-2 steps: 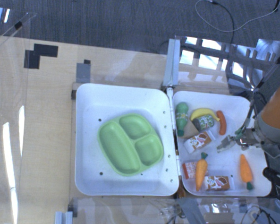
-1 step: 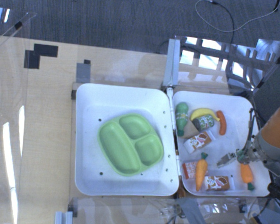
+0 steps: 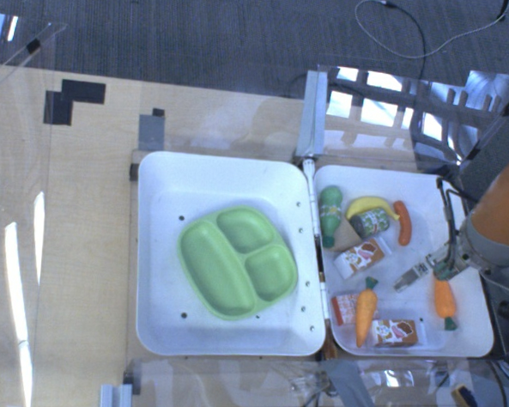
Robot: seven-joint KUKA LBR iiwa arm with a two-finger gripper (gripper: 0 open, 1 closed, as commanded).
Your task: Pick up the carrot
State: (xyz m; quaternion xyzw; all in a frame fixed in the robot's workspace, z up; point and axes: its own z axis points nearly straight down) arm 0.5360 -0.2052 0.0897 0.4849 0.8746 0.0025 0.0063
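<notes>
— Across the bench, what do you count?
— Two shallow white bins. Left bin (image 3: 148, 261): one green three-compartment plastic tray (image 3: 237, 261). Right bin (image 3: 478, 341): two orange toy carrots, one (image 3: 365, 310) toward the near edge, the other (image 3: 443, 301) by the right edge, plus a yellow banana (image 3: 368, 204) and green bottle (image 3: 329, 213) toward the far edge.
— The gripper (image 3: 413, 275)?
— Over mid-bin between the carrots, fingers parted, gripping nothing.

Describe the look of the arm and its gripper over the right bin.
The arm comes in from the view's right as a rounded orange band with a grey section beneath it. Below that, a thin dark cable loops beside the wrist. The gripper is small and metallic grey, with two slim fingers and a touch of green near their base.
</notes>
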